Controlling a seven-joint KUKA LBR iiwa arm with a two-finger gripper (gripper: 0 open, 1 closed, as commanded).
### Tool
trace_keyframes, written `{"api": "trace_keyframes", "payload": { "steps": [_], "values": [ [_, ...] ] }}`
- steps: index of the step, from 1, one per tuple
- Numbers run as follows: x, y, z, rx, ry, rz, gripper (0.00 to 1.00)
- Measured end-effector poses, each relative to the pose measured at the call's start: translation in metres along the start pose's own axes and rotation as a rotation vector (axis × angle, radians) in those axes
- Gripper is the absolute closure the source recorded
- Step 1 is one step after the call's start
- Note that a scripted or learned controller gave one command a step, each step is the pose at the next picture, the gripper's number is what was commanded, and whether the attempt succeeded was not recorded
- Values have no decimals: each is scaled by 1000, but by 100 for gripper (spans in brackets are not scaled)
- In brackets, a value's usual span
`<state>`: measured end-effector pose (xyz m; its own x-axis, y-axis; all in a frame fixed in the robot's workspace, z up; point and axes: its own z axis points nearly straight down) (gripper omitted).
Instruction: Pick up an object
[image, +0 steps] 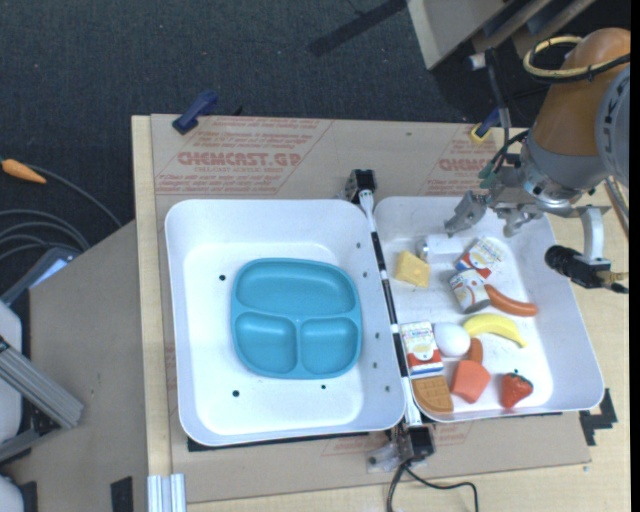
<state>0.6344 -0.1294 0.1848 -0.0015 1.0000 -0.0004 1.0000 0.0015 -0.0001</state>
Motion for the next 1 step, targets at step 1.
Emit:
{"api": "trace_keyframes", "payload": {
  "steps": [1],
  "values": [
    [5,32,100,1,0,0,0]
  ]
}}
